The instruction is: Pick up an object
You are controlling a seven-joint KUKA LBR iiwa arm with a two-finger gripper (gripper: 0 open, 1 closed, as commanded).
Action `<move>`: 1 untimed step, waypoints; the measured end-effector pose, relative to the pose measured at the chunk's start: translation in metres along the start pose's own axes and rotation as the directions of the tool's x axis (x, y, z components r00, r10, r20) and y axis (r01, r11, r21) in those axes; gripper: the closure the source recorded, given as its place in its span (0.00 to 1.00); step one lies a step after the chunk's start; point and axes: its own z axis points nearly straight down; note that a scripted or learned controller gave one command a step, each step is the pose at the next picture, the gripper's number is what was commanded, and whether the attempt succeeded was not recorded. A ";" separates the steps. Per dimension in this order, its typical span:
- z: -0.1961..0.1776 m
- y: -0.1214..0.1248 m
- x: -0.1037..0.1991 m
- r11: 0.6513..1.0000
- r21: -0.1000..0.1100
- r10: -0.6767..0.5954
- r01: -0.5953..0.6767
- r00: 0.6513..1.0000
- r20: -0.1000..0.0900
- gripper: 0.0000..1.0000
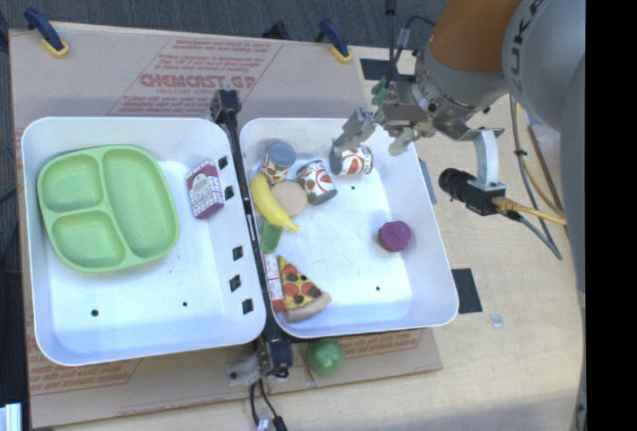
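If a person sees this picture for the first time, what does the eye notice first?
Probably the big grey arm with its orange band, reaching in from the right, its gripper over a small can at the right bin's far edge. Next, the green tray alone in the left bin, beside the cluttered right one.

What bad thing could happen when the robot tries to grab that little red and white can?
The tool is right over the red and white can, which lies on its side near the bin's back wall. It might roll away or slip out. A second can and the banana sit close by, so a nudge could knock them around too.
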 end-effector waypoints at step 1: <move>0.105 -0.048 -0.036 1.000 0.002 0.000 0.000 1.000 0.000 0.00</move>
